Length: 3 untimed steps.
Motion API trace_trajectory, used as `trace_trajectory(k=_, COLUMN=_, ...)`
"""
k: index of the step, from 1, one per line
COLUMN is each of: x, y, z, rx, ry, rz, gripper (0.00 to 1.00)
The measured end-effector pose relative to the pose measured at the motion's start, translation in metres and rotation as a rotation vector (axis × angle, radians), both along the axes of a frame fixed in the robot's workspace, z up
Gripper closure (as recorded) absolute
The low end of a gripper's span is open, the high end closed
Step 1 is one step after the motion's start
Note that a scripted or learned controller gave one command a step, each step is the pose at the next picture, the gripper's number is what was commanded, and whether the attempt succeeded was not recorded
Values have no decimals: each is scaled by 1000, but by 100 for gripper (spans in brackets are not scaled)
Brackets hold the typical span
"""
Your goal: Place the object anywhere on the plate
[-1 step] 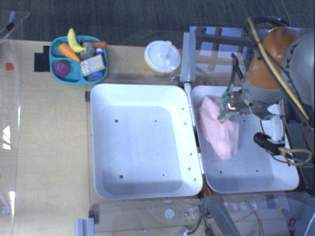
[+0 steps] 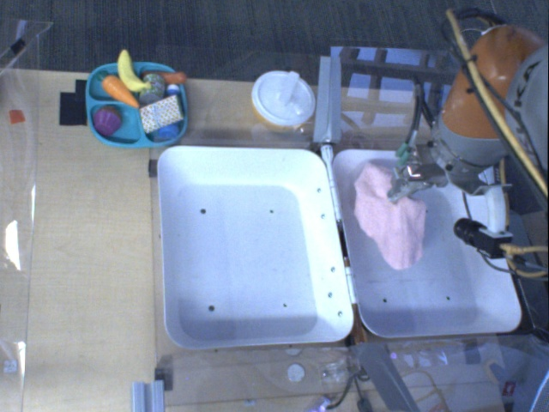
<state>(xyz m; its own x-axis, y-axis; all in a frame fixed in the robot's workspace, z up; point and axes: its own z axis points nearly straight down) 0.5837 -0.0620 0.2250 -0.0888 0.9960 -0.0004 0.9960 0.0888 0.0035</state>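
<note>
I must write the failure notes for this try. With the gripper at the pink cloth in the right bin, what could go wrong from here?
1. The gripper sits at the top right edge of the cloth; so thin a pinch may slip.
2. The cloth is limp and could drag on the wall between the bins.
3. The plate lies far off at the bench's back left and already holds toy food, so the cloth may land on it.

Arm: cut off by the right edge.
Gripper: fingertips pressed into the pink cloth; their spread cannot be told.
Right bin: its right wall is hidden by cables.
Tray: small items blurred.
</note>
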Motion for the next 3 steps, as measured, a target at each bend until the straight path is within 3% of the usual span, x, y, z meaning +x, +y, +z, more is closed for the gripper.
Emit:
trace_trajectory(k=2, x=-22, y=93, z=-10, rx=-2, ry=1, rz=805, gripper=100)
trace_trajectory(k=3, x=-38, y=143, z=3, rx=-3, ry=-2, rz=1205, gripper=100)
